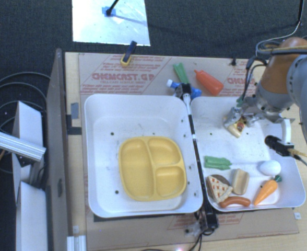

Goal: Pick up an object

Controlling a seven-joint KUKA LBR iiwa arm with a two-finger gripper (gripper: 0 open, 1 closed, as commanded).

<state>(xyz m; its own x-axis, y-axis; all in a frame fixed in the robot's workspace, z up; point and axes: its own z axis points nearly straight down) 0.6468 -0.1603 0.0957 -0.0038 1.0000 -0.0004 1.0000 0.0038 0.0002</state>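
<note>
I see the grey arm's end effector [236,123] low in the upper part of the right shallow white bin [299,195], over a small yellowish object [235,129]. Lower in this bin lie a green bean-shaped piece [217,162], white egg [270,167], orange carrot [265,191], pizza slice [218,187] and sausage [234,202]. A yellow three-compartment plastic tray [152,168] sits in the left white bin [106,119].

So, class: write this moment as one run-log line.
gripper: low in right bin, back | grasp: unclear | food: front of right bin | tray: left bin
</note>
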